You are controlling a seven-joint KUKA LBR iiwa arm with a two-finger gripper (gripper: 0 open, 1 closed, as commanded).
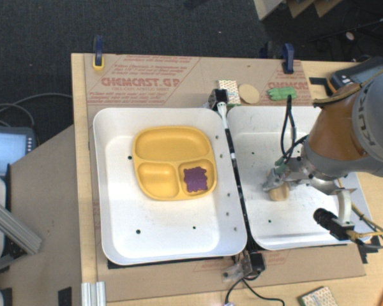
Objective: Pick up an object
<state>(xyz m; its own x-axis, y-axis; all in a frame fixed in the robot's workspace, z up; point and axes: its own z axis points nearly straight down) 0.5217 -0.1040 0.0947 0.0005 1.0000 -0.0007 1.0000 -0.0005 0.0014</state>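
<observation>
The bench (147, 75), a brown board printed with red lettering, spreads out beneath and far to the left of the claw. The left bin (115, 222) lies well to the claw's left, and the right bin (255, 139) lies directly under it, the two white bins meeting along a dark seam just left of the claw. The arm (351, 132), grey with an orange band, comes in from the right and bends down over the right bin, ending at the claw (276, 185), which sits low on that bin's floor near its middle. A yellow divided plate (172, 145) rests in the left bin, well to the left of the claw and a little above it in the view. A purple object (195, 178) lies in the plate's lower right compartment, the nearest part of the plate to the claw but still across the seam from it. A small tan object (278, 194) lies in the right bin, touching or just under the claw's tip; whether it sits between the fingers cannot be told, nor how far the claw is open. Above the claw, beyond the bins' far rims, a round tan disc (248, 94) and a small green object (281, 94) rest on the board.
</observation>
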